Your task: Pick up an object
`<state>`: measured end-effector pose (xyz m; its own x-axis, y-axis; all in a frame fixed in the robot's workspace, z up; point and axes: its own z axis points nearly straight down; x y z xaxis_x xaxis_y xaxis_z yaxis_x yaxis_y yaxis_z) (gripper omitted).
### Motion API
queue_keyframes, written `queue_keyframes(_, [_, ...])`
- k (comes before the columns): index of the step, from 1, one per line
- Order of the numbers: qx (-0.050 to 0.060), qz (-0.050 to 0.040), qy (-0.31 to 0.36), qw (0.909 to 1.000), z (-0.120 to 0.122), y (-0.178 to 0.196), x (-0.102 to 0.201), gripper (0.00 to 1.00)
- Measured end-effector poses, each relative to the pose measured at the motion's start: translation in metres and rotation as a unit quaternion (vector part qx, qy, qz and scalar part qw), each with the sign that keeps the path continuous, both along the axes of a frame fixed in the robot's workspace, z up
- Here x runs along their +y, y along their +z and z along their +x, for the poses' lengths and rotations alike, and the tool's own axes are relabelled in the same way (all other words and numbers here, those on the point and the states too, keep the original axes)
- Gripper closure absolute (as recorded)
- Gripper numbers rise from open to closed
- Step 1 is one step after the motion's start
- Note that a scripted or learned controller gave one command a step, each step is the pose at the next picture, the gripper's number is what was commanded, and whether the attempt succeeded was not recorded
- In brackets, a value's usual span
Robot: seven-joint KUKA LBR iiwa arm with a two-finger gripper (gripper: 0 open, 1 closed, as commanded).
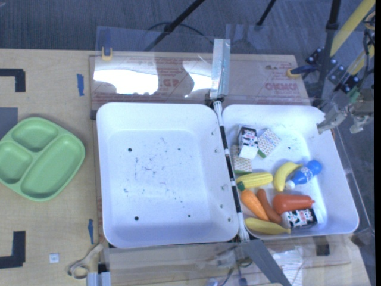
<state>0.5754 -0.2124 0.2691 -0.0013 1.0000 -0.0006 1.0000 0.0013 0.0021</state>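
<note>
Nearest you: the yellow toy fruit (265, 226) lies at 6 o'clock in the right bin (342, 189), long, smooth and glossy, against the near wall.
Task progress: by my reading, nothing is picked yet; you have every item lying in the bin, so the whole pick is left to do.
Gripper: you see the gripper (331, 123) at about 2 o'clock of the right bin, over its far right rim; whether it is clenched or released I cannot tell, and nothing shows in it.
Task's things: all are in the right bin, crowded from 9 to 5 o'clock, many touching.
Rounded plastic: the carrot (255, 203) tapers to a point beside a red-orange piece (292, 202); the corn cob (255, 179) is ribbed; the banana (286, 173) curves against the blue bottle (305, 173).
Boxy shapes: a cow-print carton (299, 218) lies at 5 o'clock; a second cow-print carton (247, 138) sits at 11 o'clock beside a flat checkered packet (268, 142).
Handling judgement: you may find the smooth, rounded toys slip; the cartons offer flat sides.
Left bin: the left bin (113, 124) is white, shallow, rounded at the corners, its floor scuffed with fine marks.
Counter: the counter (41, 219) is pale wood; a green divided plate (38, 158), matte plastic, sits at 9 o'clock of the view.
</note>
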Motion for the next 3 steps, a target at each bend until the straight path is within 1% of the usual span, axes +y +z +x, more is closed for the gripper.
queue_keyframes(1, [-0.001, -0.0003, -0.064, 0.9979, 0.029, 0.038, -0.002, 0.0])
queue_keyframes(2, [0.001, 0.0005, -0.043, 0.9991, 0.073, -0.106, 0.02, 0.0])
queue_keyframes(3, [0.001, 0.0007, 0.045, 0.999, 0.02, -0.141, 0.049, 0.0])
